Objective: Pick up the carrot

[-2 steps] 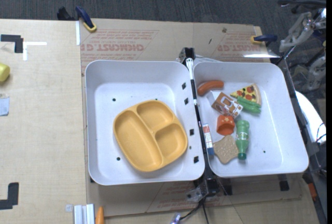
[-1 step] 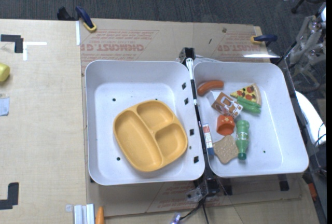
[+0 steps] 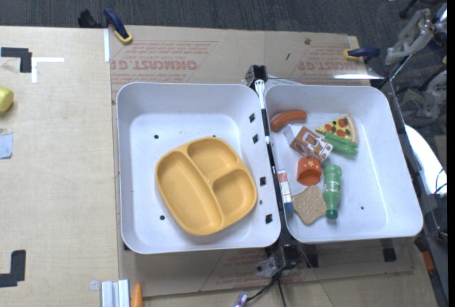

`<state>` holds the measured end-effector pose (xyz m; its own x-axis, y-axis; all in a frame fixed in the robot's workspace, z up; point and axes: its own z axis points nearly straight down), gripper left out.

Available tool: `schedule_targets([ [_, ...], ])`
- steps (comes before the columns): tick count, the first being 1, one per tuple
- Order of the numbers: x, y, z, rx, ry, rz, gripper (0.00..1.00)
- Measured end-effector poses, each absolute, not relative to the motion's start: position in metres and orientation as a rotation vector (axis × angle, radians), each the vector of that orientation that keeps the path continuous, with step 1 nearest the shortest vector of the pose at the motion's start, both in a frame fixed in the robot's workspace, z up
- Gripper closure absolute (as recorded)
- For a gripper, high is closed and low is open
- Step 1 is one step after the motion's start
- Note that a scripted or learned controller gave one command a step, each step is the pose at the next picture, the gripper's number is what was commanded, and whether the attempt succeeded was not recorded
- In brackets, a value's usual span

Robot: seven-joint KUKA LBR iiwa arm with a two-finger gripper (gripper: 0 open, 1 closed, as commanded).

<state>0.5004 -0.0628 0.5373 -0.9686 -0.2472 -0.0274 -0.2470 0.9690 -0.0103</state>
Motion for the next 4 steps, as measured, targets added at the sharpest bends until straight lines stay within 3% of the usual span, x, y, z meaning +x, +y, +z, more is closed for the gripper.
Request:
schedule_targets([
  [1, 0.503, -0.063, 0.548, -0.385, 3.081, -0.014, 1.0],
  [2, 0.526, -0.196, 0.542, -0.733, 3.049, -0.003, 1.0],
  [3, 0.526, -0.196, 0.542, -0.734, 3.049, -0.003, 0.0],
  [4, 0.499, -0.119, 0.543, -0.864, 3.012, -0.003, 0.0],
])
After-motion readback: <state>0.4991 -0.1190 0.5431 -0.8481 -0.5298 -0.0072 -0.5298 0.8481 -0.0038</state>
